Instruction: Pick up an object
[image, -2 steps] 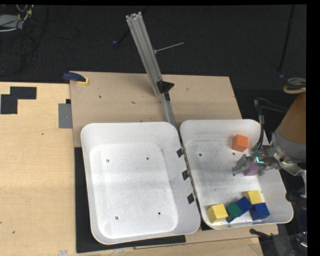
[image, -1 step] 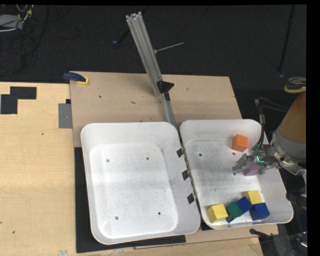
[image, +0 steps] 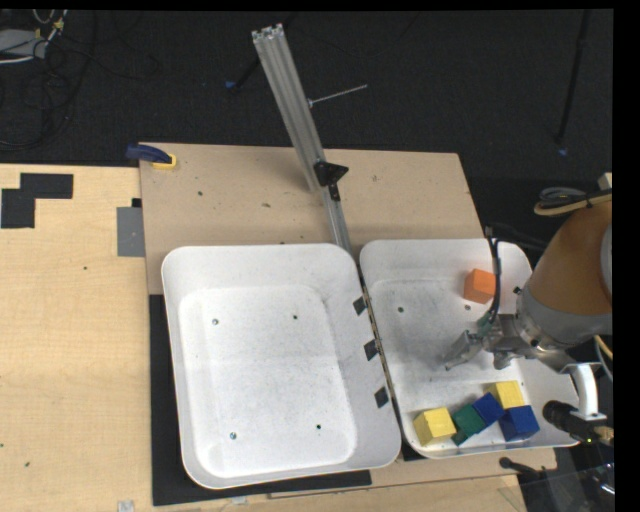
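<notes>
Take the right bin (image: 440, 262) as your landmark: every candidate object sits inside it, which is why the arm reaches in from that side. You'll see the gripper (image: 472, 350) low over the bin's middle floor, its fingers reading as slightly apart with bare white floor between them and nothing clamped, so treat the pick as not yet made. The orange block (image: 480, 285) lies toward the bin's far right part, beside the arm and apart from the fingertips. The rest cluster along the bin's near edge: a yellow block (image: 434, 425) nearest the divider, a green block (image: 467, 422) touching it, a blue block (image: 489, 407) just beyond, then a second yellow block (image: 508, 393) and a second blue block (image: 518, 423). Because that cluster is packed tight, you may find the lone orange block the easier target. The left bin (image: 190, 270) sits beside the right one.
</notes>
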